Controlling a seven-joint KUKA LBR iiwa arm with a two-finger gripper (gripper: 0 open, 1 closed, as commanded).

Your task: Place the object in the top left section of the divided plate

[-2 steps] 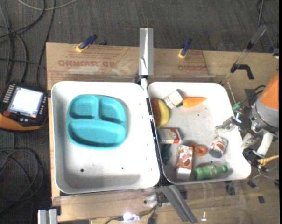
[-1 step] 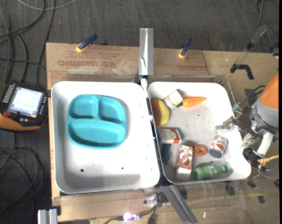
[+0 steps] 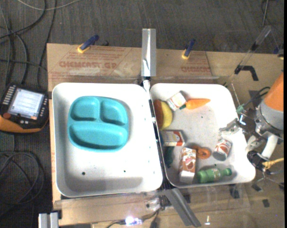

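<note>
From above, the arm [image 3: 276, 109] sits at the right bin's [image 3: 229, 93] edge, its finger state impossible to tell, while the carrot [image 3: 197, 103] and other candidates lie there unpicked, leaving the teal divided plate [image 3: 99, 123] waiting in the left bin [image 3: 62, 175]

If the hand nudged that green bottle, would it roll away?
Probably. The green bottle lies on its side and looks round, so a sideways push would likely roll it. The bin wall just beside it should stop it soon. It looks small, probably light.
</note>
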